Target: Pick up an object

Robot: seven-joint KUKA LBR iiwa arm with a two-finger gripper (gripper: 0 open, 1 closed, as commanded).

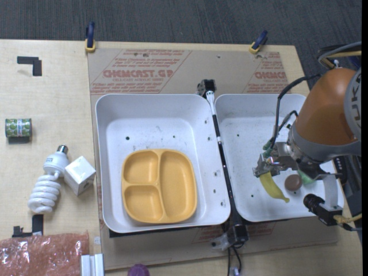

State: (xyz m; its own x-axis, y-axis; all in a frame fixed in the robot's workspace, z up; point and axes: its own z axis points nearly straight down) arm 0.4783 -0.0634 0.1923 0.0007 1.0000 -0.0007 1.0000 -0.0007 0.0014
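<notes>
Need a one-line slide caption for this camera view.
KUKA arm's gripper low in the right bin over a banana; yellow divided plate in the left bin.

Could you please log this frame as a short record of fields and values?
left bin: holds a yellow divided plate
right bin: holds a banana and a small brown object
arm: reaches over the right bin from the right
gripper: low over the top end of the banana; grasp cannot be told
bench outside bins: bulb, white cube, green can
</notes>
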